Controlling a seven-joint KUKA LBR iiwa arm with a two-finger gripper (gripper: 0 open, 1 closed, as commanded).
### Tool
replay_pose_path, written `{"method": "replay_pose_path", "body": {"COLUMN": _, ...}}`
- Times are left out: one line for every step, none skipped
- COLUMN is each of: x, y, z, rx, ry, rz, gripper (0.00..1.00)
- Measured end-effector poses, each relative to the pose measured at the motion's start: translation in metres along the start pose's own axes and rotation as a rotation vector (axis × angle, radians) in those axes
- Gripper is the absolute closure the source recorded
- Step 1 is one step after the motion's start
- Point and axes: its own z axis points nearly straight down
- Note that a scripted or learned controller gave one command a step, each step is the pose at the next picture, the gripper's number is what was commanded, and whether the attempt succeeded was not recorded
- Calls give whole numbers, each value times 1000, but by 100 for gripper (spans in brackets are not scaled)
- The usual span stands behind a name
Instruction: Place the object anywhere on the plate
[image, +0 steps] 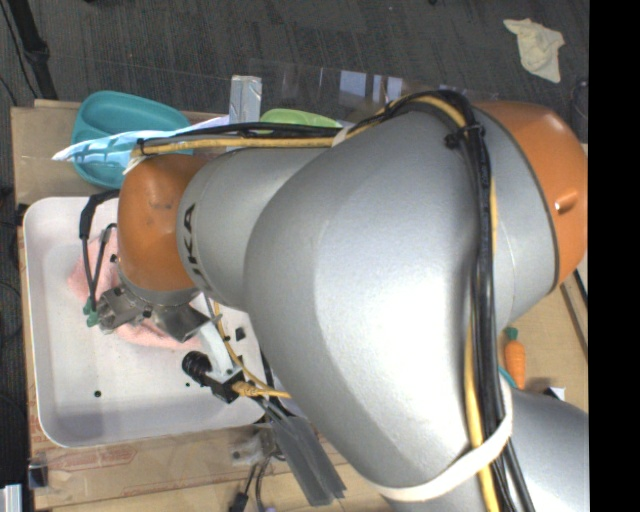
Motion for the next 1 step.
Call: {"method": "replay_pose_path", "body": {"x": -41, "y": 33, "z": -68, "rx": -3, "ry": -4, "rz": -406, "gripper": 100}}
